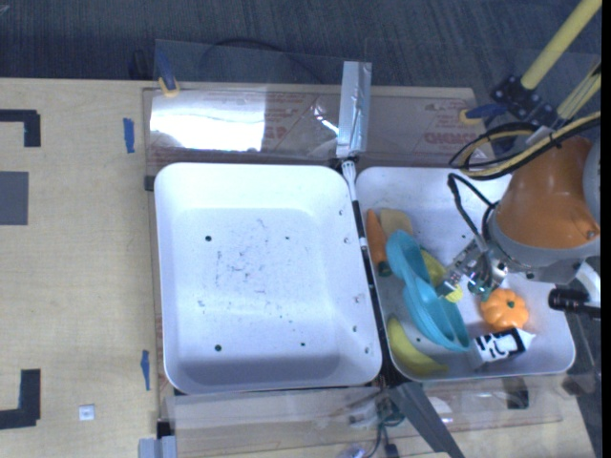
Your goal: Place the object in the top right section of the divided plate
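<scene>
A blue divided plate [427, 296] lies slanted in the right bin [544, 356], running from its upper middle down to its front. My gripper [466, 277] hangs over the plate's right edge, below the orange wrist band. A small orange pumpkin [503, 308] sits just right of the gripper on the bin floor. A bit of yellow [452, 295] shows right under the gripper, against the plate's rim; I cannot tell what it is. An orange carrot-like piece [377, 238] lies along the plate's left side.
A yellow banana-like piece [409, 349] pokes out under the plate's front end. A black and white block [500, 344] lies at the right bin's front. The left bin [253, 275] is scuffed white. Cables and a yellow pole cross the upper right.
</scene>
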### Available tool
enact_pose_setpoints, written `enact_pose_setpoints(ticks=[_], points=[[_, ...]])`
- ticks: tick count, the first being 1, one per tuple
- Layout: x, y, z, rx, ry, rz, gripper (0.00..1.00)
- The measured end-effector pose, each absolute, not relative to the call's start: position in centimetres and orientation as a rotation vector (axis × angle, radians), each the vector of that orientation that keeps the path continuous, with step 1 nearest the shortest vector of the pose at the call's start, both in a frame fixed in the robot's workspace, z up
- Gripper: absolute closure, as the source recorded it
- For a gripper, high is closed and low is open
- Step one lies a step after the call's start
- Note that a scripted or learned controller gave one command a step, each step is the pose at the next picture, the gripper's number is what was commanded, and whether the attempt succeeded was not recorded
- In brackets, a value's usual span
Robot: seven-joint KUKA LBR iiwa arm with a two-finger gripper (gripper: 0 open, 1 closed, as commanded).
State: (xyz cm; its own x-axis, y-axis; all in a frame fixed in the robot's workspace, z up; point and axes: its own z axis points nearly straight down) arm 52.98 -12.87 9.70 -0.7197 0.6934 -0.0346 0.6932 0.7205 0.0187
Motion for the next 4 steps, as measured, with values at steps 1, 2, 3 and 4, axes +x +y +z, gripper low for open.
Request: enact_pose_setpoints(ticks=[1,2,3,4], points=[[60.0,-8.5,18.6,0.908,2.999,0.004,1.00],[55.6,4.8,18.3,1.046,2.966,0.002,1.00],[60.1,-0.1,30.9,1.139,2.917,0.004,1.00],[60.1,0.0,31.4,1.138,2.921,0.002,1.00]])
